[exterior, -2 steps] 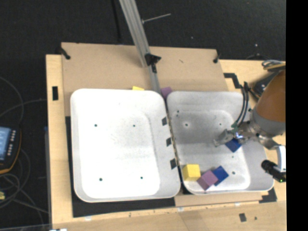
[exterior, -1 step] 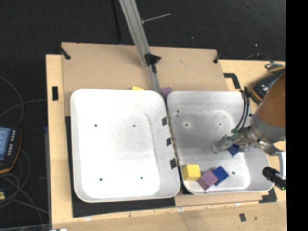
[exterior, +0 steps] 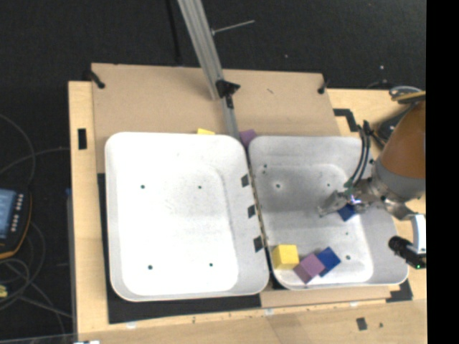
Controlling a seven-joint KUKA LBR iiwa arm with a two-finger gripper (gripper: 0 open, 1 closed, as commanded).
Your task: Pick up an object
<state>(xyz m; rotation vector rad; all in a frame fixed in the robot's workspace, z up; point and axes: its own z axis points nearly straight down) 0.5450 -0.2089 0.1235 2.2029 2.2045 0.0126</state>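
My gripper (exterior: 336,205) hangs low over the middle of the right bin (exterior: 301,156), at the end of the grey arm with the orange band (exterior: 407,145) that comes in from the right. A small blue piece (exterior: 348,212) shows right against the gripper's lower side; I cannot tell whether it is held or lies on the bin floor. At the front of the right bin lie a yellow cube (exterior: 285,255), a purple block (exterior: 310,266) and a blue block (exterior: 328,259), close together and well below the gripper.
The left bin (exterior: 172,213) stands beside the right one. A yellow piece (exterior: 206,131) and a purple piece (exterior: 247,136) lie outside the bins at their back rims. A metal pole (exterior: 204,41) slants up from between the bins.
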